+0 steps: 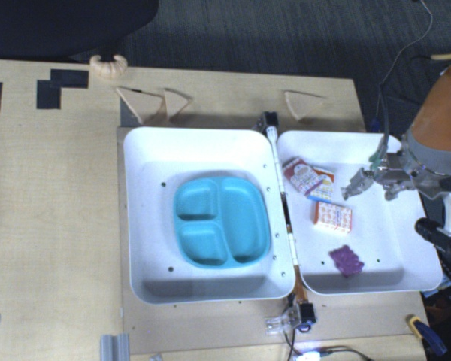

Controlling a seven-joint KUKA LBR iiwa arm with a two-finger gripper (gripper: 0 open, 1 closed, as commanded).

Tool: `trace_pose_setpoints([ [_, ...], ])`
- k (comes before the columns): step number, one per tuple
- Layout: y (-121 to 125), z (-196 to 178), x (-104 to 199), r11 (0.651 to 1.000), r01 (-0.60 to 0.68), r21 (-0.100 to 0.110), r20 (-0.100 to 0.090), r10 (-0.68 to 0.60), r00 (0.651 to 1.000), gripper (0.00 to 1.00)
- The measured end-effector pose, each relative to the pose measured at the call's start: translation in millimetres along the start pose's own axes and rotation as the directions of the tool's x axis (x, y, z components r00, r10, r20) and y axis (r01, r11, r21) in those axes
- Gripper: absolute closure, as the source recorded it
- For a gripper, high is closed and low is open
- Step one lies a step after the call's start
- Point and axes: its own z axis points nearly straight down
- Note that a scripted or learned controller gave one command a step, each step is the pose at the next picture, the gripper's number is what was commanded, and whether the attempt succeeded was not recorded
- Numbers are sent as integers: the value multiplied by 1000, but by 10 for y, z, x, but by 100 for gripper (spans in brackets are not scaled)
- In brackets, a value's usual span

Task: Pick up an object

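A pale wooden bench (52,224) fills the left and lower frame, with dark grey carpet (286,28) along the top; two shallow white bins sit side by side at centre and right. The left bin (146,201) holds one turquoise tray (222,220) with three compartments; the right bin (406,262) holds three small things: a red-and-white packet (308,177) tilted in its upper left, a red-and-white patterned box (333,216) just below it, and a purple lumpy object (347,260) nearer the lower edge; all three lie apart from one another. The arm (440,126) enters at the right edge; its gripper (361,183) hangs over the right bin, near the packet and box; how far the pincer is parted cannot be told, and nothing is seen in its hold.
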Motion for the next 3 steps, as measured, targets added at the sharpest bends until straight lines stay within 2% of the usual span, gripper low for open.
trace_pose_setpoints([
  [1,59,975,-325,1000,-2,-8,3,2,1000,0],
  [2,80,859,-306,1000,-1,-11,-1,1,1000,100],
  [3,79,861,-306,1000,-1,-11,-1,1,1000,0],
])
